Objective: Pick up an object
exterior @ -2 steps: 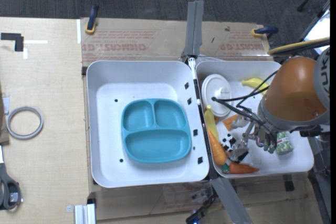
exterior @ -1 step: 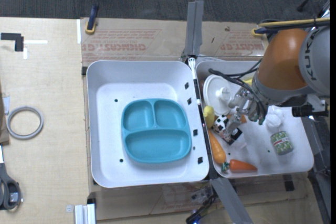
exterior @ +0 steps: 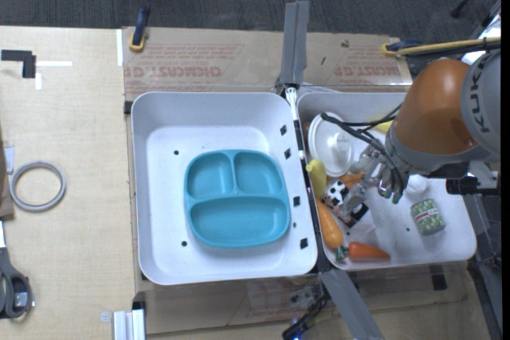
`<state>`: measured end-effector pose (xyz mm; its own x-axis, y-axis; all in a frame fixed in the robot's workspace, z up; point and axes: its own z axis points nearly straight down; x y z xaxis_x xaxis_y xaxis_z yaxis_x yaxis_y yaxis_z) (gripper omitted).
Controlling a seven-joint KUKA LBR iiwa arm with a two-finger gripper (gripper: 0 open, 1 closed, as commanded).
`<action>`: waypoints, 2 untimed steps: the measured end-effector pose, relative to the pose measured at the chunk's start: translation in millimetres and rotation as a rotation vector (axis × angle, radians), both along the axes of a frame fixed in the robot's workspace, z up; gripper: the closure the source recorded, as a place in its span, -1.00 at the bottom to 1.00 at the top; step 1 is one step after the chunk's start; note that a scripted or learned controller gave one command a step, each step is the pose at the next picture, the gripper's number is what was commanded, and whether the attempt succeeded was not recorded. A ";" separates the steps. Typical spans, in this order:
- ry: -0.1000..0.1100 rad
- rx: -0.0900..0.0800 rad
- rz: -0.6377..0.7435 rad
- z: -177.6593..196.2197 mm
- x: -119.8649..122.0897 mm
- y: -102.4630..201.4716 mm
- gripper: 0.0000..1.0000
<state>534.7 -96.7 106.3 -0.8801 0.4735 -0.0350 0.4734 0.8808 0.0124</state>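
Your arm [exterior: 434,111] comes in from the right and bends down over the right bin [exterior: 458,251]. Its pincer [exterior: 373,185] hangs low near the middle of that bin. You cannot tell how wide it is open, or if it has hold of anything. A black-and-white spotted toy [exterior: 338,193] lies just left of the pincer, next to an orange carrot [exterior: 330,227].

We see a turquoise plate [exterior: 237,199] in the white left bin [exterior: 159,171]. Along the white right bin's [exterior: 414,259] left edge lie a yellow piece [exterior: 317,171], a black-and-white spotted toy [exterior: 338,193] and an orange carrot [exterior: 329,225] — a second orange carrot [exterior: 368,252] by its bottom edge, a green-patterned can [exterior: 427,216] near its right edge.
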 end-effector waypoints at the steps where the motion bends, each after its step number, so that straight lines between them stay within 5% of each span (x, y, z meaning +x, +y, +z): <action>1: -0.002 0.006 -0.147 -0.3 -10.2 -2.7 -1.00; 2: 0.000 0.012 -0.294 -0.9 -16.5 -5.2 -1.00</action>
